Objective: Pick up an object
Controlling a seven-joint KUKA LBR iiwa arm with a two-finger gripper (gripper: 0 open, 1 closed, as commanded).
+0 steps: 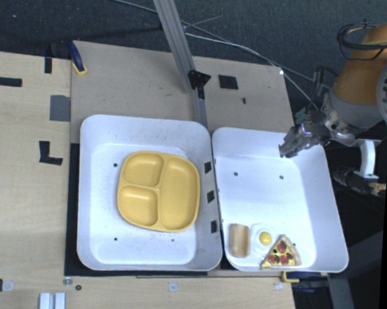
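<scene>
Up at the far right corner of the right bin [323, 192], the gripper [290, 148] hangs over the rim with nothing visibly between its fingers, and whether they are apart or together cannot be told from this angle. Well apart from it, along the near edge of that bin, lie a brown bread slice [239, 240], a fried egg [264, 238] and a pizza slice [282, 253] in a row, while the left bin [99, 177] holds a yellow divided plate [158, 191].
</scene>
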